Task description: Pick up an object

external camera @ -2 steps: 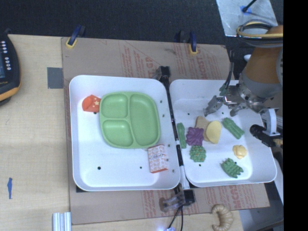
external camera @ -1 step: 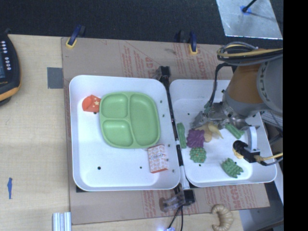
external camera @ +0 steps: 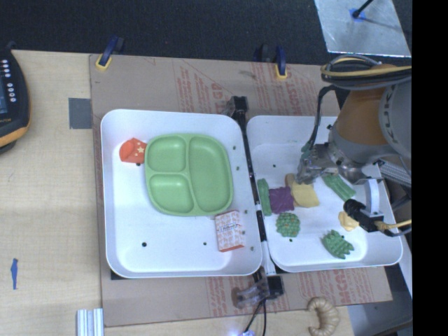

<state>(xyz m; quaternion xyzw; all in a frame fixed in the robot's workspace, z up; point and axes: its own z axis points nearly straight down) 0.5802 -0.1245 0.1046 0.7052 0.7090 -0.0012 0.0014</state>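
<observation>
Gripper (external camera: 308,175), state indeterminate, sits right of centre above crowded yellow piece (external camera: 305,195) and purple piece (external camera: 281,199); risk: double contact, slipped grasp.

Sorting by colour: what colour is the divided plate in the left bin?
Light green plate, camera view.

Light wood bench (external camera: 49,208), cardboard sheet (external camera: 175,82) clamped on top — dark floor (external camera: 175,9) beyond, w/ grey panel (external camera: 360,19)

Arm (external camera: 371,121): we saw it cut off by the right edge.
Gripper (external camera: 308,170): we could not tell its fingers' state.
Handheld controller (external camera: 10,96): cropped at left edge.
</observation>
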